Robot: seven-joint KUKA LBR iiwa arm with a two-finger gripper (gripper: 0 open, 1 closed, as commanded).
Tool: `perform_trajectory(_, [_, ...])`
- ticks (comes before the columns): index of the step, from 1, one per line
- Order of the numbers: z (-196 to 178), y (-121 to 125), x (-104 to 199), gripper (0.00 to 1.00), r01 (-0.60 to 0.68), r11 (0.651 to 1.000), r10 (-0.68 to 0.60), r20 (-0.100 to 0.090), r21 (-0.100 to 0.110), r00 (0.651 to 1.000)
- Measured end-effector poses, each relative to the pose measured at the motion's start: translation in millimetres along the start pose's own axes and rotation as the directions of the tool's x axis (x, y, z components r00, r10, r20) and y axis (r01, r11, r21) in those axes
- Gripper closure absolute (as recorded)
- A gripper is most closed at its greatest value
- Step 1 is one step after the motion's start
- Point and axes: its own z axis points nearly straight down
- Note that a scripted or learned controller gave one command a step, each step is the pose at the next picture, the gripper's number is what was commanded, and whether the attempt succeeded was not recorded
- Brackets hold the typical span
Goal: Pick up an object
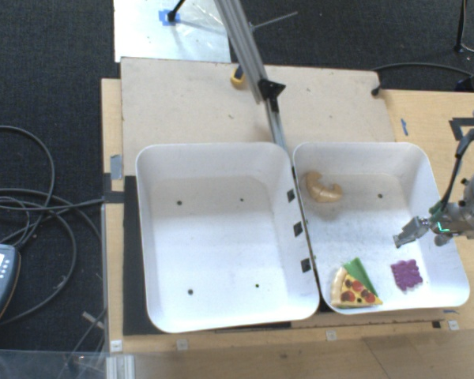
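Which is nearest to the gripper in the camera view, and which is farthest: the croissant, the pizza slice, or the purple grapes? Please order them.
From the gripper, at the right bin's right side:
1. Purple grapes, just below it in the picture, near the front right corner.
2. Pizza slice, at the front wall, to the left of the grapes.
3. Croissant, at the back left of the same bin.

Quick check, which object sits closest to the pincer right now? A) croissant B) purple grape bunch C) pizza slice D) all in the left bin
B: the purple grape bunch lies just below the pincer in the right bin, while the pizza slice sits further left and the croissant is up near the bin's far left corner.
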Motion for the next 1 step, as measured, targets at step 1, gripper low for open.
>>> perform_trajectory(1, [-1.5, 0.9, 0.3, 0.00, -0.002, 1.000, 0.002, 0.000, -0.003, 1.000])
